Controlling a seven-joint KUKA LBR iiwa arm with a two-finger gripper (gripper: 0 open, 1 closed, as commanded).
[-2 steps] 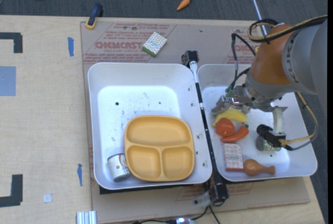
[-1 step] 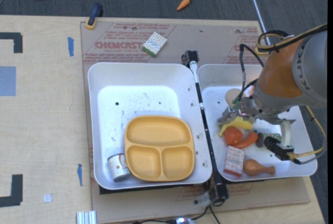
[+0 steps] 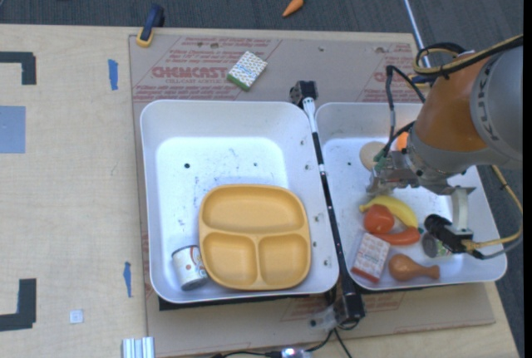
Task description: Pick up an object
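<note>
The pincer [image 3: 389, 179] hovered over the right bin [image 3: 490, 269], just above the banana [image 3: 397, 208]; its grip, I couldn't tell.

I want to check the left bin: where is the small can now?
In the camera view, the small can lies in the left bin, at its near left corner, right beside the yellow divided plate.

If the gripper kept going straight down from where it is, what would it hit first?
Most likely the yellow banana in the right bin, with the red tomato right beside it. The gripper sits just above them in the view, but depth is hard to judge from this slanted camera.
</note>
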